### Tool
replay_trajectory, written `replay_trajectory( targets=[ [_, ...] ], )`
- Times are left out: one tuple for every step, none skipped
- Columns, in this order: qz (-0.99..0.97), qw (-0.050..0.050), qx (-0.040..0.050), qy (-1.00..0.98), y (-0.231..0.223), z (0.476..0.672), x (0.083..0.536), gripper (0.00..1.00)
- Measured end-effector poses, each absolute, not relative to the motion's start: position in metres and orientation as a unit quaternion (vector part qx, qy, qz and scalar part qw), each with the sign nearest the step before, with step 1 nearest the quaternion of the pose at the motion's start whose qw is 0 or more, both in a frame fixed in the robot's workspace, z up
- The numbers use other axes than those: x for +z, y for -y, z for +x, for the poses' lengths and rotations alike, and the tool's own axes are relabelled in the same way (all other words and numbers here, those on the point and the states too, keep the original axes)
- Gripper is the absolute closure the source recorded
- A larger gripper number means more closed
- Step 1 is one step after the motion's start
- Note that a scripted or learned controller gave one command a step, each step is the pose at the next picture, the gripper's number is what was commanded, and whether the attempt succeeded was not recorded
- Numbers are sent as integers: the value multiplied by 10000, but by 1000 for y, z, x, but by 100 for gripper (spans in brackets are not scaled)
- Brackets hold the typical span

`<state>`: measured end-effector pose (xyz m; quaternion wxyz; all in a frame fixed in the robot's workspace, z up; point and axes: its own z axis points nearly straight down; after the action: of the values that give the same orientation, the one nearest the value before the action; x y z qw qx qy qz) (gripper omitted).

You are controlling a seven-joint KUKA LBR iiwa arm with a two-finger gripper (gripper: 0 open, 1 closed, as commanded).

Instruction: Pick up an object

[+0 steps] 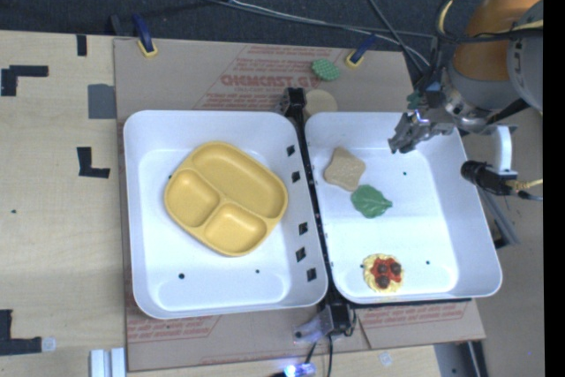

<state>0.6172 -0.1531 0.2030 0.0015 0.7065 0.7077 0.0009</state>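
Note:
In the right bin [459,216] lie three things: a tan piece of toast [343,169] near the left wall, a green leaf [372,202] just below it, and a small round pizza with red topping [382,271] near the front edge. My gripper [405,138] hangs over the bin's back right part, to the right of the toast and apart from it. Nothing shows between its tips.
The left bin [146,190] holds a yellow divided plate [226,198]. A green toy [325,69] lies on the cardboard behind the bins. Black clips run along the seam between the bins. Cables cross the dark floor at the back.

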Motion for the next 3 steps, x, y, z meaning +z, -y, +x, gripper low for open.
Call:
replay_trajectory(
  targets=[
    [7050, -3, 6, -7092, 105, 621, 213, 100],
    [7050, -6, 3, -7092, 54, 618, 224, 100],
    [7047, -8, 3, -7095, 1, 623, 233, 100]
  ],
)
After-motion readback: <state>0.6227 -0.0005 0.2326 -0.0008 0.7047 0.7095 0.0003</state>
